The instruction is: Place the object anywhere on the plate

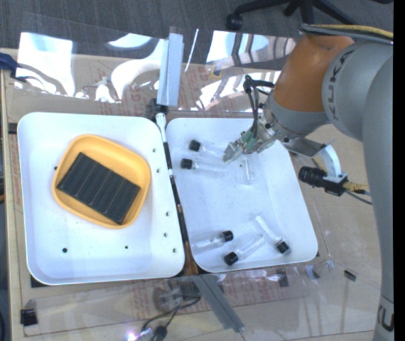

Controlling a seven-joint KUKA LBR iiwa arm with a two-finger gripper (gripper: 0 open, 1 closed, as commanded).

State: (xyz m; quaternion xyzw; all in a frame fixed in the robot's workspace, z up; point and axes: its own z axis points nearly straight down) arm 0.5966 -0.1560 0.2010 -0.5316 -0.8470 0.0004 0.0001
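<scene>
The arm (344, 77) is seen entering from the right, grey with the orange band above the wrist, and is angled down over the upper part of the right bin (295, 190). The left bin (39, 240) lies well to the gripper's left and carries the yellow plate (135, 162), on which a dark ribbed rectangular slab (99, 185) is laid. The gripper (239, 148) is positioned low over the right bin's upper middle; whether it is clenched or released cannot be told, as the tips are too small and cluttered. A clear vial (213, 150) with a black cap is found just to the gripper's left, apparently touching or nearly touching the tips; grasp is not confirmed. A second capped vial (201, 165) is set just below that one, still left of the gripper. Three more vials are grouped well below the gripper near the bin's lower edge: one (213, 240), one (244, 250), and one (271, 234), slightly right.
</scene>
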